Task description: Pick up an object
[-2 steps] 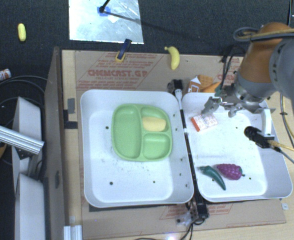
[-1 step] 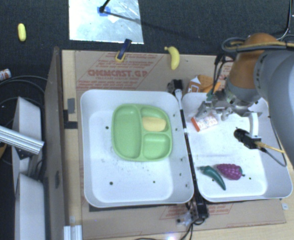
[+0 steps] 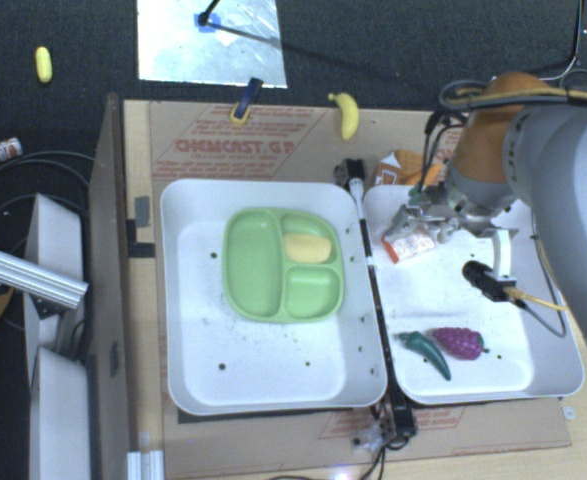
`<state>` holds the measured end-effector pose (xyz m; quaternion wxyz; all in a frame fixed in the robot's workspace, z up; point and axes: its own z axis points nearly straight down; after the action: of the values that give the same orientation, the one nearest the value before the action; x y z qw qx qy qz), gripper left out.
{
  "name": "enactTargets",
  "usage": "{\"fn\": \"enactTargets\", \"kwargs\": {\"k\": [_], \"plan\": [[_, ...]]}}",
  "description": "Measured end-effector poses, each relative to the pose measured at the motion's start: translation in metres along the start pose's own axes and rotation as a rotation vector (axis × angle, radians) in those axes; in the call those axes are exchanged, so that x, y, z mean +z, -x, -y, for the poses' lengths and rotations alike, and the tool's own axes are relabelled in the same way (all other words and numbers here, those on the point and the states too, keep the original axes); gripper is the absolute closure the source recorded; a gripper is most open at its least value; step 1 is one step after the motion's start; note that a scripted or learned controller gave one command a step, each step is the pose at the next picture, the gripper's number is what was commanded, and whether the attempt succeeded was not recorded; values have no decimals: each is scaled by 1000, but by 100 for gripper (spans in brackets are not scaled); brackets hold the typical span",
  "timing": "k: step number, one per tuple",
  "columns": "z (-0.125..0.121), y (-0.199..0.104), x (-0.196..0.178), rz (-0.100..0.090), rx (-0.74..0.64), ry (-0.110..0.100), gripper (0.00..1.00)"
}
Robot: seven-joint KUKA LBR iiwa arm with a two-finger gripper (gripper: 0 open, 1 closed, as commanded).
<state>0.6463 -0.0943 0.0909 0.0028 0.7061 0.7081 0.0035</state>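
— Three loose things lie in the right bin (image 3: 548,368), is that right?

— Yes: one small white-and-red packet (image 3: 410,245), one purple bunch of toy grapes (image 3: 458,342) with a bumpy surface, and one smooth dark green pepper (image 3: 428,353). The packet sits at the far end of that bin; the grapes and the pepper lie touching at its near end.

— And the gripper (image 3: 435,218)?

— It hangs just above the packet, by the bin's far wall. I cannot tell how it is set; the wrist hides it.

— What is in the left bin (image 3: 198,368), beside the right bin?

— One light green plastic tray (image 3: 263,268) with three compartments, and one pale yellow block (image 3: 308,247) in the compartment nearest the right bin.

— Beyond the bins?

— Two yellow bananas: one (image 3: 347,115) on the cardboard behind the right bin, another (image 3: 43,64) far left on the dark floor.
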Motion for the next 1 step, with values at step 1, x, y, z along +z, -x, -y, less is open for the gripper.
{"fn": "enactTargets", "kwargs": {"k": [1], "plan": [[0, 3, -1, -1, -1, 3, 0]]}}
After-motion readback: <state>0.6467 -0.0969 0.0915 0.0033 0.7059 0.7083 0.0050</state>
